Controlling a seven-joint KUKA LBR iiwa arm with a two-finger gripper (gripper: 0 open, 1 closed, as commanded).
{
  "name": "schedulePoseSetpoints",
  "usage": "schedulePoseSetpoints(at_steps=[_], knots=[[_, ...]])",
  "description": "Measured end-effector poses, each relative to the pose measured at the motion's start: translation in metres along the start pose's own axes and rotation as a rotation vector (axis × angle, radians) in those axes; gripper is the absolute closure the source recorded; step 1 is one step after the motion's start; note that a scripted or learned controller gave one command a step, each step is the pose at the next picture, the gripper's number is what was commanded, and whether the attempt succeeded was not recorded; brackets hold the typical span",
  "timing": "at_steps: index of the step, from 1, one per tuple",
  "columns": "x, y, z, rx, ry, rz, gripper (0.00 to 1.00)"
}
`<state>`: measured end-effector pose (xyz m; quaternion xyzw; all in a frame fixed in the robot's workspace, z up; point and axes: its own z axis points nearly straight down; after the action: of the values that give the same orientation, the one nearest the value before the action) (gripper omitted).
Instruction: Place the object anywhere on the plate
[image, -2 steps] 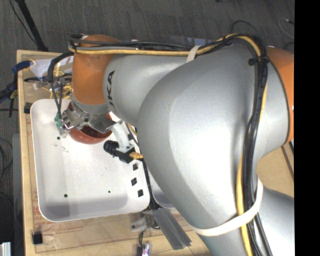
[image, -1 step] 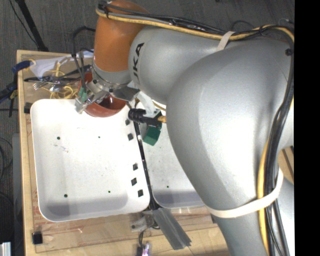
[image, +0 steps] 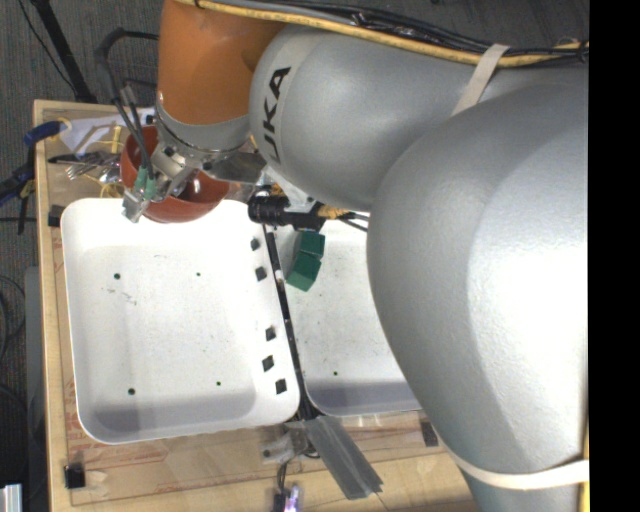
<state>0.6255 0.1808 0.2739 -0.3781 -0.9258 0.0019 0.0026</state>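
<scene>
Camera view from above: the grey arm with its orange band (image: 205, 60) reaches across both shallow white bins. Its hand (image: 140, 195) sits at the far left corner of the left bin (image: 170, 330), over a round red plate (image: 195, 200). A small green block (image: 306, 258) lies in the right bin (image: 345, 330), well apart from the plate.
</scene>
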Motion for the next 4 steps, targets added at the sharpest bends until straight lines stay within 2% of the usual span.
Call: schedulePoseSetpoints(at_steps=[1,2,3,4], knots=[[-0.039,-0.030,-0.127,-0.001,0.000,0.016,1.00],[0.035,-0.030,-0.092,0.003,0.002,-0.219,1.00],[0.123,-0.068,0.013,0.005,0.000,-0.060,1.00],[0.073,-0.057,-0.161,-0.001,-0.002,-0.081,1.00]])
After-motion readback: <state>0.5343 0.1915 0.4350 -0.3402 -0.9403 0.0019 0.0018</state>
